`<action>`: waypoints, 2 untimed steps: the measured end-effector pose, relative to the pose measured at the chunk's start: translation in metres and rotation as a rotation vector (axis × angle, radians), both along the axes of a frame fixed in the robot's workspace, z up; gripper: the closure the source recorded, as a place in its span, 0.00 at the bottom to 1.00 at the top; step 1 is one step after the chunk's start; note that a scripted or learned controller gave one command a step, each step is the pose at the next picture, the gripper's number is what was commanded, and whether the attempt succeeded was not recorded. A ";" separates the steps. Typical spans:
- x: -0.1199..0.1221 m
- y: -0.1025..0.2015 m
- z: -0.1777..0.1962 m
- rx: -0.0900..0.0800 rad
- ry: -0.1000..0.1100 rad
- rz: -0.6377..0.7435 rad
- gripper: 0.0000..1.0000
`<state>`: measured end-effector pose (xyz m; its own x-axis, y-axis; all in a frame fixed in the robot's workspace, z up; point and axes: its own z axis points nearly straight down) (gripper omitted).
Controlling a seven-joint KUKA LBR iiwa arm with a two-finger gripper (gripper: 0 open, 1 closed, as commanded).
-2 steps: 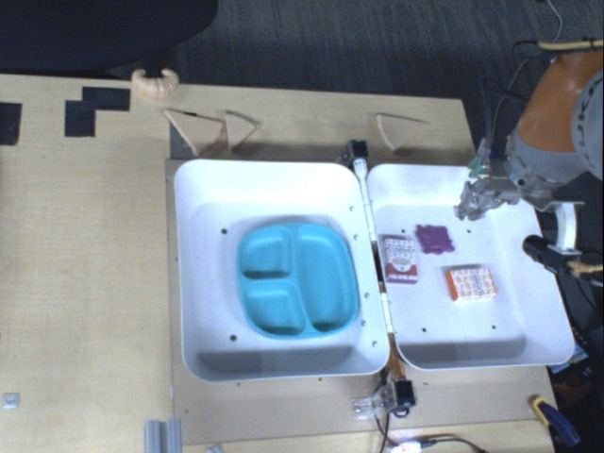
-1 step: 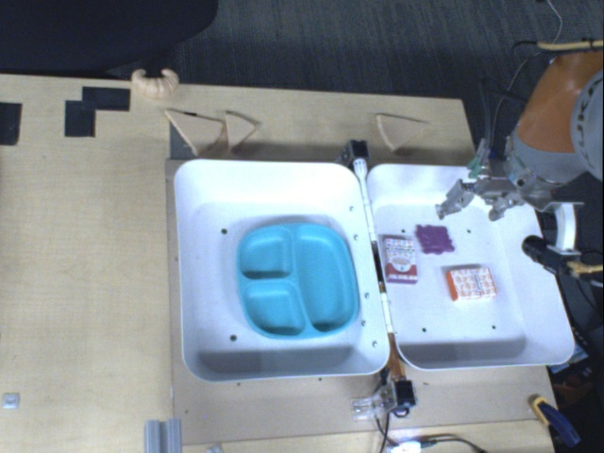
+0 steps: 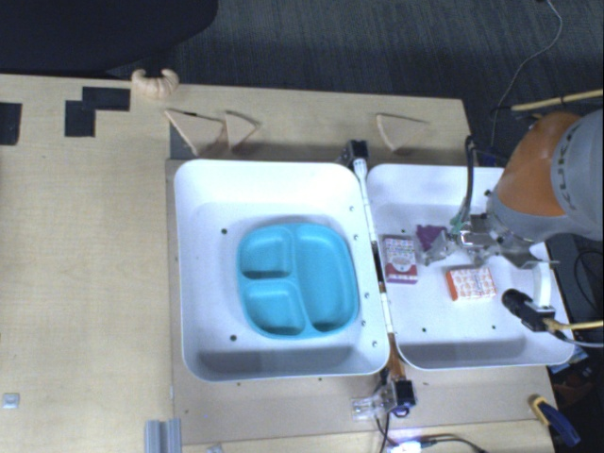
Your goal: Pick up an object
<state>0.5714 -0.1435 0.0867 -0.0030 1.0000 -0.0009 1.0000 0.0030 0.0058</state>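
The pale wooden tabletop bears two shallow white bins side by side, the left bin and the right bin, touching along their shared edge. Black patches mark the tabletop's far left corner.

Grey arm, orange wrist band

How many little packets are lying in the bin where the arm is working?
2. A red-and-white packet lies near the right bin's left wall; an orange packet lies to its right, just below the end effector. The arm may hide others.
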 end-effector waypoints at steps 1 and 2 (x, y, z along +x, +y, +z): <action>0.002 0.000 0.012 -0.002 -0.007 0.003 1.00; 0.017 -0.064 0.083 -0.002 0.000 -0.001 1.00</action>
